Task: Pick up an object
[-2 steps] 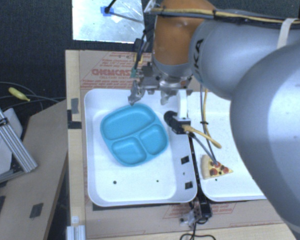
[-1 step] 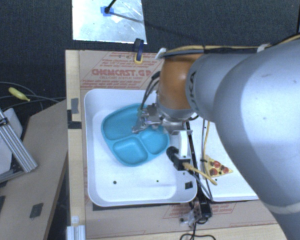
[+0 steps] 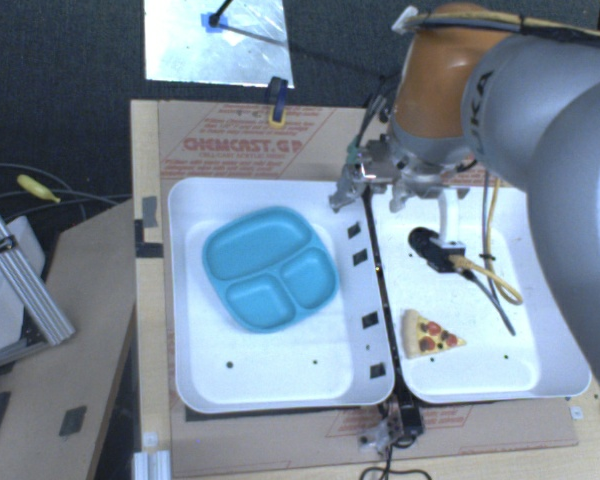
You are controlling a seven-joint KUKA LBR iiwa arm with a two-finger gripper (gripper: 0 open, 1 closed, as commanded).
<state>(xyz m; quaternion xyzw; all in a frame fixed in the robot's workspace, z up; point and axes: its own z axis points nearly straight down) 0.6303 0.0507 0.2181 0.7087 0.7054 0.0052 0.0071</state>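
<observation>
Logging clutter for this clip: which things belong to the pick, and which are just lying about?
For the pick: gripper, pizza slice in right bin, blue tray in left bin.
Lying about: foil sheet, clip, yellow item off the bench.

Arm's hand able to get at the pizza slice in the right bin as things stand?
Likely yes: the pizza slice lies flat and alone on the right bin floor, uncovered, and the hand hangs by that bin's far edge.
</observation>
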